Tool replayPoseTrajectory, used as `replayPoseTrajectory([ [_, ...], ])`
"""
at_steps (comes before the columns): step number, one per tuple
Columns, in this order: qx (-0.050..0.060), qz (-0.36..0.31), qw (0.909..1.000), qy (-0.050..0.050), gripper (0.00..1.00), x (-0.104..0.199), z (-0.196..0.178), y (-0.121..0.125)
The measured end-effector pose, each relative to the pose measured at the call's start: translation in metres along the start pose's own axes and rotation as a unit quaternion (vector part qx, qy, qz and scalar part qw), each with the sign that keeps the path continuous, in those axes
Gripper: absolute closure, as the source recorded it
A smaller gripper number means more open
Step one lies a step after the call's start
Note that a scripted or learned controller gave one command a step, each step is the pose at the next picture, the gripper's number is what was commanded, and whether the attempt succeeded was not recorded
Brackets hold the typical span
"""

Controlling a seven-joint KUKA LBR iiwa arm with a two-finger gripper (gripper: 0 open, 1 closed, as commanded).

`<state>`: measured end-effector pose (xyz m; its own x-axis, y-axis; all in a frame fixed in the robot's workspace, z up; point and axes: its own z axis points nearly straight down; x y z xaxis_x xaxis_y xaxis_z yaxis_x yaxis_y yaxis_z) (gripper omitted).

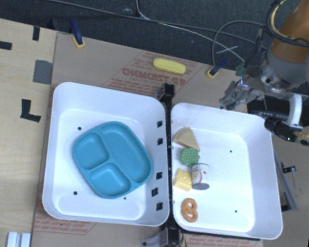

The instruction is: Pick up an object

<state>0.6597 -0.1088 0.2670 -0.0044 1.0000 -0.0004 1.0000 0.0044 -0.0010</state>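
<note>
My gripper [234, 98] hangs above the back edge of the right bin [251, 177], below the orange band of the arm. Nothing shows between its fingers. Along the left side of the right bin lie a tan wedge [186, 138], a green bumpy piece [190, 156], a small can [199, 173], a yellow block [184, 179] and a pretzel [190, 210]. All of them lie well to the front left of the gripper. A blue divided plate [112, 158] rests in the left bin [68, 111].
A yellow banana-shaped piece [169, 66] lies on the cardboard behind the bins. Blue and yellow clamps [75, 34] hold the cardboard's back edge. Cables run across the dark back. The centre and right of the right bin are bare white floor.
</note>
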Motion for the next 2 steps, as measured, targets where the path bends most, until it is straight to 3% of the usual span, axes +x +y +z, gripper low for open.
replayPoseTrajectory([
  [2, 0.001, -0.001, 1.0000, 0.000, 1.00, 0.109, 0.034, 0.003],
])
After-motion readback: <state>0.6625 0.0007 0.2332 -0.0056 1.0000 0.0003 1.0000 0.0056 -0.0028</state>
